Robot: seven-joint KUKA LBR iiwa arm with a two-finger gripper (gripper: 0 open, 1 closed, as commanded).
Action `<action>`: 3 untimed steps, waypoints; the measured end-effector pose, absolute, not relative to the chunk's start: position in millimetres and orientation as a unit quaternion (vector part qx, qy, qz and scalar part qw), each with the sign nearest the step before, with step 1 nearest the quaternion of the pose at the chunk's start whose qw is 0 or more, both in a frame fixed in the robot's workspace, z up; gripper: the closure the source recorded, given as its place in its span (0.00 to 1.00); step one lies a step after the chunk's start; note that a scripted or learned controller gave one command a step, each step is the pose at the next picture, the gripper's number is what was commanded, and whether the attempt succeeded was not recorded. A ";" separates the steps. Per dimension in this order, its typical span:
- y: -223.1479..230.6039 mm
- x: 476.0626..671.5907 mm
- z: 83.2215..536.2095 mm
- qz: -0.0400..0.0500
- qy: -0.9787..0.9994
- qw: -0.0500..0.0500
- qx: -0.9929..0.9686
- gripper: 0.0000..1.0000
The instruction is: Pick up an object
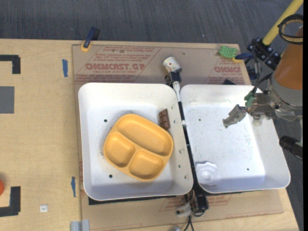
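Camera view, from above at a slant: two shallow white bins side by side on a wooden worktop (38, 129), atop a brown cardboard sheet (120, 61) with red print.

In the left bin (91, 100) — a yellow divided tray (138, 146) with three compartments, lying tilted across the middle and toward the near edge. Just beside its far right corner, against the bin's right wall, a small brown block (164, 119). Small and dim; hard to tell more.

In the right bin (260, 167) — a white lumpy object (207, 171) in the near left corner, pale against the pale floor, close to the left wall. Floor speckled with fine dark flecks.

Over the right bin's far right part, the gripper (234, 116), grey, reaching in from the right and pointing left and downward. Nothing seen between its tips; whether spread or closed, cannot tell. Well apart from the white lumpy object and from the things in the left bin. Behind it, the arm's orange band (291, 66) at the right edge, with cables and a yellow tube above.

At the far edge between the bins, a small white-and-black fitting (171, 66). On the cardboard's far corners, a blue-and-yellow clamp (89, 38) at left and a green clamp (226, 52) at right. Black tape marks along the worktop's left edge.
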State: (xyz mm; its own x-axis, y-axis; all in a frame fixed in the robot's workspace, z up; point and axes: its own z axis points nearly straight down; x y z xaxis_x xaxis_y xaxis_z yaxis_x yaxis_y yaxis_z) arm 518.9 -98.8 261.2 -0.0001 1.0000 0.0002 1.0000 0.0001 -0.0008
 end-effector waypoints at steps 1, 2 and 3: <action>-96.3 487.3 114.0 0.001 -0.691 0.001 -0.723 0.00; -126.6 505.4 133.1 0.000 -0.508 0.000 -0.861 0.00; -180.8 566.2 125.1 0.000 -0.483 0.000 -0.875 0.00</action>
